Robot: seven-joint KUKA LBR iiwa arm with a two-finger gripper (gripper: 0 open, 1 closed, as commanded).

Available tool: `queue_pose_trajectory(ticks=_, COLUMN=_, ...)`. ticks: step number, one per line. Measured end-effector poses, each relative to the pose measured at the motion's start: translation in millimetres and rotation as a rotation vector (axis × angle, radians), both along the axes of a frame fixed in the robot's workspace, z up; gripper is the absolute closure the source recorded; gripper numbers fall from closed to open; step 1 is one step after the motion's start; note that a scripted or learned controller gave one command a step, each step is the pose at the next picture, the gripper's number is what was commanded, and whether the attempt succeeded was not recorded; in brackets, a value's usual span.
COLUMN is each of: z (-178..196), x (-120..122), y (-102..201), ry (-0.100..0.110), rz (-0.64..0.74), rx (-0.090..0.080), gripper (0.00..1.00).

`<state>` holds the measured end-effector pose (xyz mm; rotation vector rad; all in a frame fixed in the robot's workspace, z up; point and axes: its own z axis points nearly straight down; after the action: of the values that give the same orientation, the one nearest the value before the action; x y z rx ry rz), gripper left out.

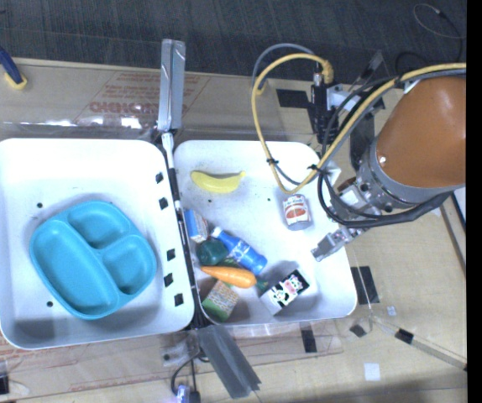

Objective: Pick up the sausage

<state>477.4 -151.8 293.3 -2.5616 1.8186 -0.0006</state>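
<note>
1. The arm (413,141) reaches in from the right, its orange band above the right bin's (325,300) far-right edge.
2. The end effector (333,243) hangs at that bin's right rim; I cannot tell its state.
3. No sausage can be made out; the bin holds a banana (217,180), a carrot (228,275) and a small can (296,211).
4. A blue tray (94,259) lies in the left bin (23,162).

Open floor in the middle and upper part of the right bin (224,151), broken by the banana (217,180) and the small can (297,211). Crowded along the lower left: blue bottle (239,251), carrot (227,275), cow-print carton (286,290), packed touching. Left bin (6,225) largely taken by the blue divided plate (94,259); clear margins above and to its right.
</note>
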Motion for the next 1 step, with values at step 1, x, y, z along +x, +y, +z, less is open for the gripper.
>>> queue_pose_trajectory(ticks=1, z=-0.3, x=-0.1, y=0.2, ry=0.001, rz=0.000, rx=0.000, gripper=0.00)
